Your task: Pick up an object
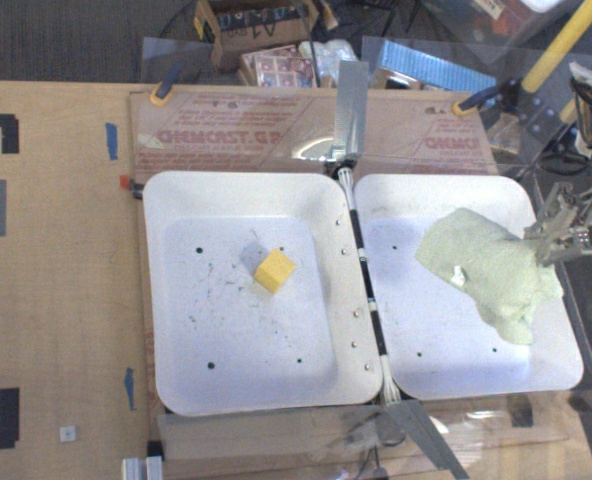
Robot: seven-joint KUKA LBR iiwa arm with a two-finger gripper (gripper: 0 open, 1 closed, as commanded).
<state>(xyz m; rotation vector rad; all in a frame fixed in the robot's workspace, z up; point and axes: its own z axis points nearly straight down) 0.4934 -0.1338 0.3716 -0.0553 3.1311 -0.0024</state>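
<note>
The gripper is at the far right edge of the right shallow white plastic bin, a blurred tangle of grey metal, so I cannot tell how its jaws stand. It sits at the right end of a pale green crumpled cloth, and whether it is actually touching the fabric is hard to make out. The cloth sprawls across the upper right part of that bin, its long axis running from upper left down to lower right. Over in the left shallow white plastic bin, a small yellow foam cube sits near the centre, turned corner-on like a diamond, well apart from the cloth.
</note>
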